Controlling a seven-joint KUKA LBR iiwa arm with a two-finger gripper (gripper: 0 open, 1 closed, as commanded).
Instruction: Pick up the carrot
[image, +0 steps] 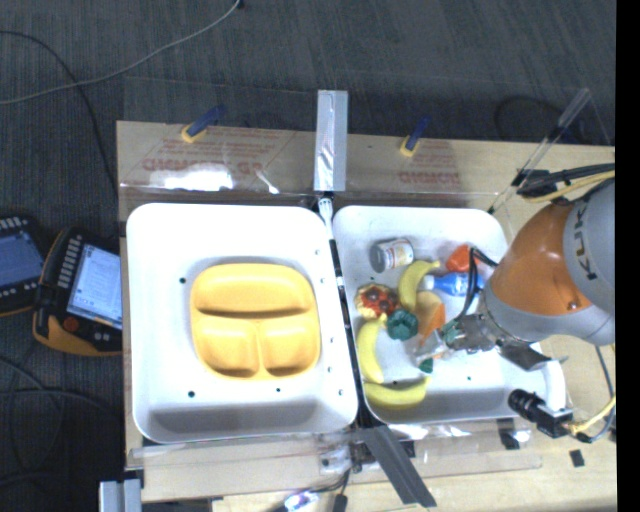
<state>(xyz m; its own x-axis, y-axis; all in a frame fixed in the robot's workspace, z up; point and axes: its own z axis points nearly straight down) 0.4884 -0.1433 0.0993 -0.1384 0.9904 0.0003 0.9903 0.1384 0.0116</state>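
Note:
The carrot (432, 315) is a short orange piece lying in the middle of the right bin (480, 385), between a small banana and a green toy. My gripper (441, 343) reaches in from the right and sits low over the pile, just below and right of the carrot, touching or nearly touching its lower end. The arm's orange band (535, 270) hides part of the bin's right side.
Around the carrot lie a metal can (391, 254), a small banana (413, 283), a red and yellow fruit (376, 298), a green toy (402, 325), a blue and orange item (455, 272) and a large banana (378, 372). The left bin (160, 400) holds a yellow divided tray (256, 318).

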